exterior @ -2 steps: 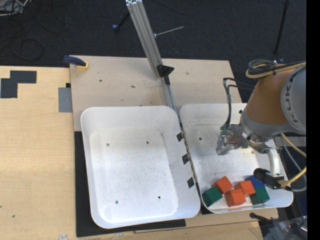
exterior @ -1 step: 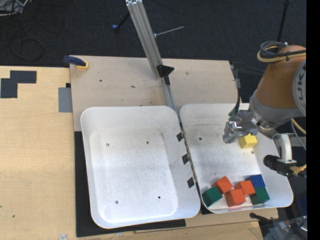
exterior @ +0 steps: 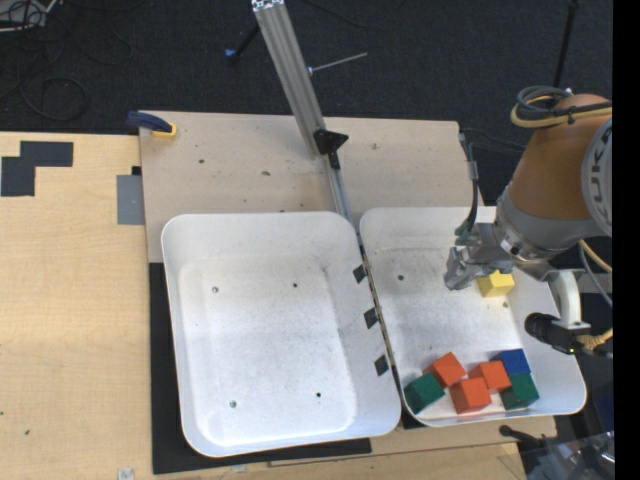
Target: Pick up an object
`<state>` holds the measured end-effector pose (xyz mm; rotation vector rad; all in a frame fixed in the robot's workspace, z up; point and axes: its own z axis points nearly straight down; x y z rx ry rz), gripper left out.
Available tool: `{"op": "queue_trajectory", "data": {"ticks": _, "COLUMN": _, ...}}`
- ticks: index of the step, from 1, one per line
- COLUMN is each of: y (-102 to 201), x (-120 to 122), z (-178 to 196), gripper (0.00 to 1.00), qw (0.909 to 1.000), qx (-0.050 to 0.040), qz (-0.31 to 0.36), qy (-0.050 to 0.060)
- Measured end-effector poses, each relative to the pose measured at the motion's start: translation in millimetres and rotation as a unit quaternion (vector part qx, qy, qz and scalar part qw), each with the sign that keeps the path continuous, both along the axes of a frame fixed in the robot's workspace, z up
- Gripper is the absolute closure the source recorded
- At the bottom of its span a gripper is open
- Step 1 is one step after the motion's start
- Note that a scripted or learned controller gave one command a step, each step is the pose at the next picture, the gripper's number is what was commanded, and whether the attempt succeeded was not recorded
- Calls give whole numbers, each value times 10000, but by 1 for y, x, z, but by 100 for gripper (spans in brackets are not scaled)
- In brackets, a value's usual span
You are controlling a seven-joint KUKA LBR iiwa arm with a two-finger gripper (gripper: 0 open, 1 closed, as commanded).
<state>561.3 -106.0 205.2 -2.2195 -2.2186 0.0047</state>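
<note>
- Overhead, a slanted aluminium rail [exterior: 296, 73] is seen crossing the bench [exterior: 240, 158] from its far edge down to the seam between the two bins; black clips [exterior: 370, 316] are fixed along that seam.
- A blue-and-yellow clamp [exterior: 151, 123] is fastened at the bench's far-left corner.
- The yellow block [exterior: 496, 284], a small cube, is found near the right bin's [exterior: 420, 230] right edge, just beside the gripper [exterior: 462, 268].
- Whether the gripper is wide or narrow cannot be told; nothing is seen between its tips.
- Orange blocks [exterior: 470, 382], green blocks [exterior: 424, 392] and a blue block [exterior: 514, 361] are clustered in the right bin's near corner.
- The left bin [exterior: 265, 333] is shown white and speckled.
</note>
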Motion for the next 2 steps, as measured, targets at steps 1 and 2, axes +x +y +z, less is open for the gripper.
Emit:
{"op": "queue_trajectory", "data": {"ticks": 1, "y": 49, "x": 7, "z": 13, "gripper": 100, "qw": 10000, "qx": 10, "qz": 24, "qy": -16}}
{"op": "queue_trajectory", "data": {"ticks": 2, "y": 99, "x": 17, "z": 24, "gripper": 100, "qw": 10000, "qx": 11, "qz": 25, "qy": -14}}
